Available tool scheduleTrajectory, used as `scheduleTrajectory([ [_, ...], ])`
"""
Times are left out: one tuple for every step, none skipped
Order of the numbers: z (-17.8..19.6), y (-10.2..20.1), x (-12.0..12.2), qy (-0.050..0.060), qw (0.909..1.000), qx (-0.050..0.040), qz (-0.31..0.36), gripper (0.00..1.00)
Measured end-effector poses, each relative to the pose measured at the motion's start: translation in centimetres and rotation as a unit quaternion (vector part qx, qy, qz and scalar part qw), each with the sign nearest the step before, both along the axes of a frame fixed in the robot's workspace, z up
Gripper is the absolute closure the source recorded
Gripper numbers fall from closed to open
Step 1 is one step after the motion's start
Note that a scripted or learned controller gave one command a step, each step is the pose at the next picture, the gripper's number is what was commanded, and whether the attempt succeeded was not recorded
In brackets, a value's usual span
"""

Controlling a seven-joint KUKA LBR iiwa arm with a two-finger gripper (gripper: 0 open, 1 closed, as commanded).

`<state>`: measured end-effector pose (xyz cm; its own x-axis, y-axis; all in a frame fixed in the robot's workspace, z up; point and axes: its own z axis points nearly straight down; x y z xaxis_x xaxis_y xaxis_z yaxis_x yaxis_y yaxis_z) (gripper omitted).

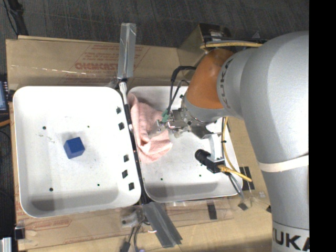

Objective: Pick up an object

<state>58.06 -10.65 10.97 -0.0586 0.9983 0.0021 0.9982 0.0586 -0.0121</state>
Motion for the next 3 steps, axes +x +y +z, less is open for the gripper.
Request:
scheduleTrajectory([
  [-2.1,-1.0,4.8,-0.002,0.9994,0.0008,0.036,0.0],
  [-1.4,-0.8,4.8,0.001,0.9993,0.0025,0.039,1.0],
  [7.9,6.1,4.8,-0.002,0.9976,0.0001,0.069,1.0],
])
